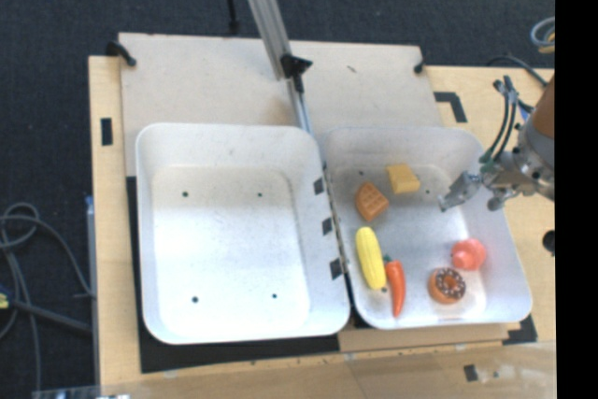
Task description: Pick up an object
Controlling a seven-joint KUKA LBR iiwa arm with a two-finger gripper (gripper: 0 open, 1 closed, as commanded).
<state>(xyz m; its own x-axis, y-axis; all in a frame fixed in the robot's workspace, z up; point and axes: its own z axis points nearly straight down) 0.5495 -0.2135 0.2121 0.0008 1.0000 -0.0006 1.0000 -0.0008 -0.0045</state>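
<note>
The right bin holds several toy foods: a yellow block, an orange waffle piece, a yellow corn cob, a carrot, a chocolate donut and a red fruit. My gripper reaches in from the right over the bin's upper right part. It hangs above bare bin floor, right of the yellow block and above the red fruit. Nothing shows in its grasp.
The left bin lies beside the right one, and the two meet at a shared rim. A slanted metal rail rises behind the bins. Cables hang near the arm at the right.
</note>
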